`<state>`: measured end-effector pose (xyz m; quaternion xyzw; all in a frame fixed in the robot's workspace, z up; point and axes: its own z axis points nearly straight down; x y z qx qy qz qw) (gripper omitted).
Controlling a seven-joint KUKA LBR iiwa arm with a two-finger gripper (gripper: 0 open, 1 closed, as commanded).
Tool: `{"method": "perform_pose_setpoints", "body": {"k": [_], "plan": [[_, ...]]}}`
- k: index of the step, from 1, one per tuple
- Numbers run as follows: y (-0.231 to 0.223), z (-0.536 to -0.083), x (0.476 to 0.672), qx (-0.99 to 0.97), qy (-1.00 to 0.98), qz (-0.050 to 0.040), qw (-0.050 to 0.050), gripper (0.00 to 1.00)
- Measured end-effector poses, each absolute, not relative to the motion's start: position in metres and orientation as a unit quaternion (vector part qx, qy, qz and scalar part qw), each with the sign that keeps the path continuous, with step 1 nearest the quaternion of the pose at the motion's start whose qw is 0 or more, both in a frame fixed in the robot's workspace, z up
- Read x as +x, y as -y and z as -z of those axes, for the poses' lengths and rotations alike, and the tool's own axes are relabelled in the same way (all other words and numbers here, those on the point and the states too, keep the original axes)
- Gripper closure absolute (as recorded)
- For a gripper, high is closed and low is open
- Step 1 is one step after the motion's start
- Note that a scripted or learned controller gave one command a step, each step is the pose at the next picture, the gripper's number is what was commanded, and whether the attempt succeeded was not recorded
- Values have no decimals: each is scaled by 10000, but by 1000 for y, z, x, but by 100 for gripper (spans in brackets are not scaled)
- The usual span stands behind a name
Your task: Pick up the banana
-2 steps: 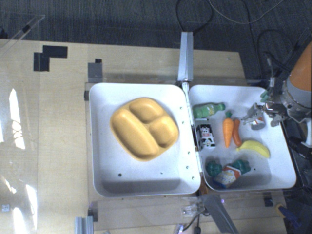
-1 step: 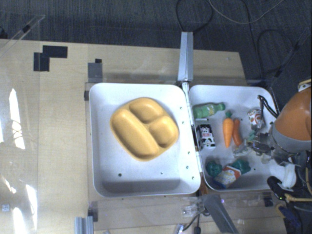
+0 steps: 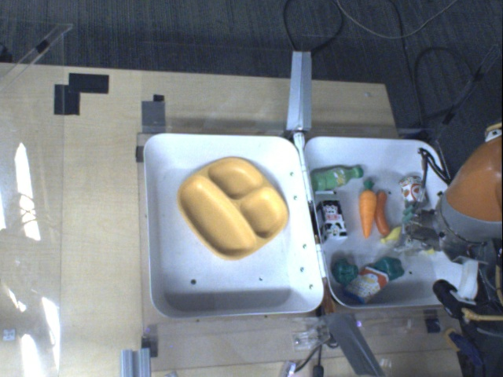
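Yellow and sectioned, the plate (image 3: 233, 205) fills the left bin (image 3: 165, 289); the right bin (image 3: 369, 297) holds a green bottle (image 3: 336, 177) and a carrot (image 3: 367, 212). My gripper (image 3: 416, 230) sits low at that bin's right side, over a yellow sliver I take for the banana (image 3: 392, 235). Whether I pinch it I cannot tell; the lift is left.
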<state>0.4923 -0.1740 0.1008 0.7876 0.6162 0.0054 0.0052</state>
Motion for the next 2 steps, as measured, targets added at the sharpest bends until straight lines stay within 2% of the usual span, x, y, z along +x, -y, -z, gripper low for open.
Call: {"method": "perform_pose_setpoints", "body": {"k": [1,2], "plan": [[165,-174,515,7992,-6011,-17,21,100],[165,-174,515,7993,-6009,-15,17,0]]}}
